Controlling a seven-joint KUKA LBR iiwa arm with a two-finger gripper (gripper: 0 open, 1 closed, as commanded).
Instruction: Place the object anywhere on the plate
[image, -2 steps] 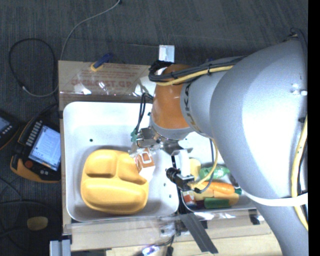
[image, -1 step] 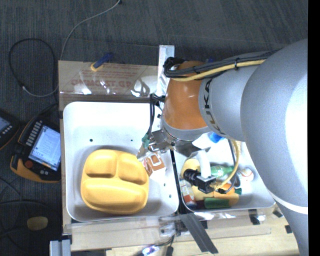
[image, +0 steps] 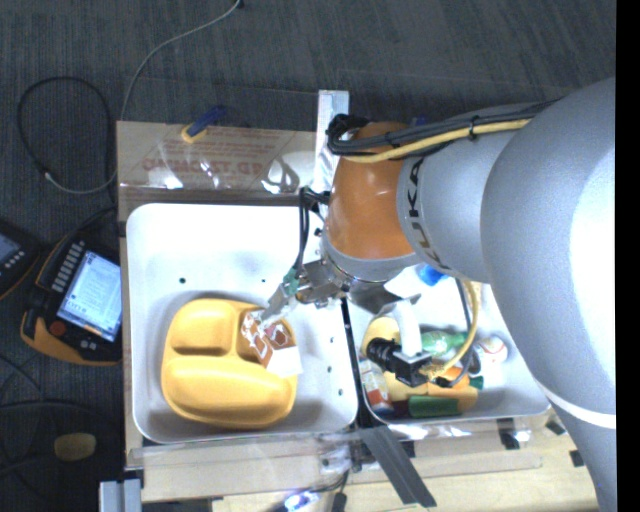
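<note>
Here the object, a small orange-and-white packet, lies on the right edge of the yellow plate, at the divider between its 2 upper compartments. The plate sits in the left bin. The gripper is just above the packet; its opening cannot be judged. The right bin holds several mixed items

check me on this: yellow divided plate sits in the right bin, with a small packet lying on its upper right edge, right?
Not quite. In the camera view the yellow divided plate sits in the left bin, not the right one. The rest holds: a small packet lies on its upper right edge.
</note>
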